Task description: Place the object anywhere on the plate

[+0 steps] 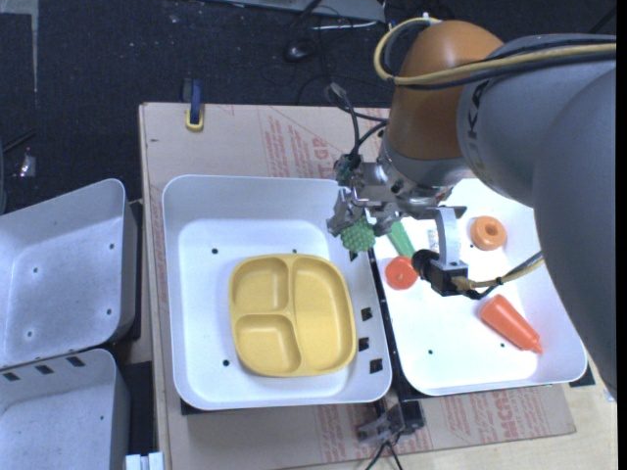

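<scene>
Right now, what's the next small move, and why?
Probably shift the end effector left and toward the plate. A green object sits at its tip near the divider between the bins, with the plate below-left of it. Whether the object is actually gripped is unclear.

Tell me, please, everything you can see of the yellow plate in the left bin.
The yellow plate is a rounded-rectangular tray that looks like smooth moulded plastic. Raised ridges split it into three compartments: two at the far side and one wide one at the near side. It lies flat, right way up, on the floor of the left white bin, slightly right of that bin's middle. Nothing lies in it. The gripper is beyond its far right corner, near the bin's right wall.
</scene>
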Tool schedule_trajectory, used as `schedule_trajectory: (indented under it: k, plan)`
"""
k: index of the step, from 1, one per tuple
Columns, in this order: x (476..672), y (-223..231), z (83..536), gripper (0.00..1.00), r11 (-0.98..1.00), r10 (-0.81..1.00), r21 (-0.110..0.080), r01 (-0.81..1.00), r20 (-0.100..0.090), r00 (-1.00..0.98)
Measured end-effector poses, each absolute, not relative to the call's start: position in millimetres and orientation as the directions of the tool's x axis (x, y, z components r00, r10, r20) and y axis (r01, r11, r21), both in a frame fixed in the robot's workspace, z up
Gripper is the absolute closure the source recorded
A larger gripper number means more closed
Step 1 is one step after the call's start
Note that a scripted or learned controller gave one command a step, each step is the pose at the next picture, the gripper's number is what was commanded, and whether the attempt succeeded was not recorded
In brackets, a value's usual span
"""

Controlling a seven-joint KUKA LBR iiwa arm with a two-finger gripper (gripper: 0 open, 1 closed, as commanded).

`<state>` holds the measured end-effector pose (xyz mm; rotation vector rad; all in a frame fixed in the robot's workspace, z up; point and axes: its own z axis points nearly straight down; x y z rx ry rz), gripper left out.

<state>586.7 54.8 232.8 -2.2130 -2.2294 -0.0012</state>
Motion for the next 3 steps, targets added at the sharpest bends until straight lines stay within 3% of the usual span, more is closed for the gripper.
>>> schedule_trajectory:
  k: [2,3]
  plan:
    - [627.0,159,221,1.0,0.007,1.0,0.002,1.0,0.002,-0.007]
    - [626.7,156,221,0.0,0.003,1.0,0.0,1.0,-0.001,-0.003]
